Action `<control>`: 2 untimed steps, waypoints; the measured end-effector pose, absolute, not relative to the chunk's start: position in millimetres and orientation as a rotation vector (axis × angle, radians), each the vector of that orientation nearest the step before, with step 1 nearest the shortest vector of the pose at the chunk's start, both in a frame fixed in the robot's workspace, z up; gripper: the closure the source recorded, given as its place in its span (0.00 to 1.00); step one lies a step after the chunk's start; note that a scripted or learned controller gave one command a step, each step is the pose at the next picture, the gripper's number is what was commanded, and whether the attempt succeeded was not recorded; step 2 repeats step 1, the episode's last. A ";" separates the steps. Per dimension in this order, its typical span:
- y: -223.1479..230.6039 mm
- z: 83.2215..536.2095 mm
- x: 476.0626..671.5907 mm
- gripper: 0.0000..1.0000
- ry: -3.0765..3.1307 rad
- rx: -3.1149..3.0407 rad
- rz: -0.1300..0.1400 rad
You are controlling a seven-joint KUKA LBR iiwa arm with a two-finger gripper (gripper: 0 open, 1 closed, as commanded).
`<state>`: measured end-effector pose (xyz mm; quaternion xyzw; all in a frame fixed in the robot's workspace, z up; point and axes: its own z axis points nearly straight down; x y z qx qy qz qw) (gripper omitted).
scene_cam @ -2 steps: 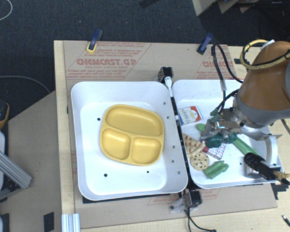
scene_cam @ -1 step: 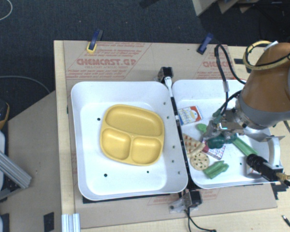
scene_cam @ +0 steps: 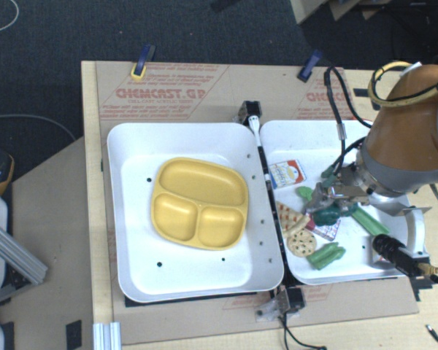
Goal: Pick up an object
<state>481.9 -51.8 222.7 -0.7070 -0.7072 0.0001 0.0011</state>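
My gripper [scene_cam: 327, 204] hangs low over the middle of the right bin [scene_cam: 306, 141], right above a cluster of small items. Under and around it lie a dark teal piece [scene_cam: 325, 215], a green pod [scene_cam: 304, 192], a pizza slice toy [scene_cam: 290, 216], a round cracker [scene_cam: 301, 243], a green bean-like piece [scene_cam: 326, 254], a long green piece [scene_cam: 369, 221] and a small white packet with red and blue print [scene_cam: 287, 173]. The arm's orange and grey wrist [scene_cam: 409, 130] hides the bin's right side.
The left bin [scene_cam: 128, 159] holds a yellow three-compartment plate [scene_cam: 200, 202]. A black clamp [scene_cam: 250, 112] sits at the top of the divider between the bins. Cables run over the board at the upper right [scene_cam: 336, 93].
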 end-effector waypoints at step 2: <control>-51.3 233.4 488.5 1.00 -2.224 -2.223 -0.003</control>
